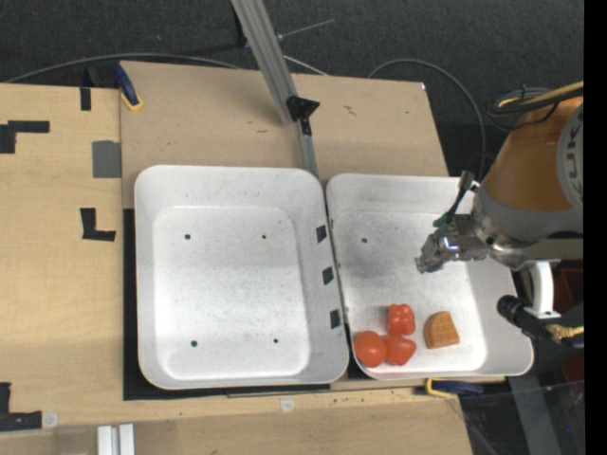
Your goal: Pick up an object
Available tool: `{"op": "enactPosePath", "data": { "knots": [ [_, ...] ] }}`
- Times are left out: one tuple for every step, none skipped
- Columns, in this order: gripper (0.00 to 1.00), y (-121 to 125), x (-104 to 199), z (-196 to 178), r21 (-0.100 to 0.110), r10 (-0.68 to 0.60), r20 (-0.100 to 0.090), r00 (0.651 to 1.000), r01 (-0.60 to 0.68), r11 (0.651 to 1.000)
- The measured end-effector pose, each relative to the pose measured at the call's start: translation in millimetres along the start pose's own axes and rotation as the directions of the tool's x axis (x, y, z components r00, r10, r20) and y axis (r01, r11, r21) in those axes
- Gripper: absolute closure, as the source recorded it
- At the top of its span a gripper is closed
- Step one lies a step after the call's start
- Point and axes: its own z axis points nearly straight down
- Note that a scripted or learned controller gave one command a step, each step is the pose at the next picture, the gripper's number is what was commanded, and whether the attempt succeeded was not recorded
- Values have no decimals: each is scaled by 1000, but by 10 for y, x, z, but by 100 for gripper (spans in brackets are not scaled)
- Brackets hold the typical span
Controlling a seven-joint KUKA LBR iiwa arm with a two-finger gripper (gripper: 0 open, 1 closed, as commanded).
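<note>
over right bin (379,207), upper middle: gripper (432,257) hanging above bare floor, nothing between fingers. whether fingers apart or together: cannot tell, too small and dark against the wrist.

near front wall of right bin: three candidates. red piece (400,318) upright-looking, set just behind two more red pieces, one (370,350) at the front-left corner touching or nearly touching the wall, other (401,351) beside it and touching the first. tan block (441,330) just right of the reds, apart from them by a small gap, clear of the walls. left bin (161,197) bare.

judgement: approach stage, no descent yet; gripper well apart from all objects, needs travel toward the front of the bin.

for a clean pick:
- choose tan block: isolated, flat-sided, likely firm, room for a finger on each side. cluster of reds risky, fingers likely to land on a neighbour or wedge between pieces; rounded shapes may squirt out.
- avoid corner red: wall blocks one finger.
- centre over block before lowering; align finger line across the narrower faces, away from the reds.
- open wide before descent, lower close to the floor, close, then lift straight.
- check for block between fingers after lift; otherwise count as a miss.
</note>
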Motion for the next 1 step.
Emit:
{"op": "enactPosePath", "data": {
  "knots": [
    [100,56,60,-606,-1,-1,0,1000,1,1000]
  ]
}}
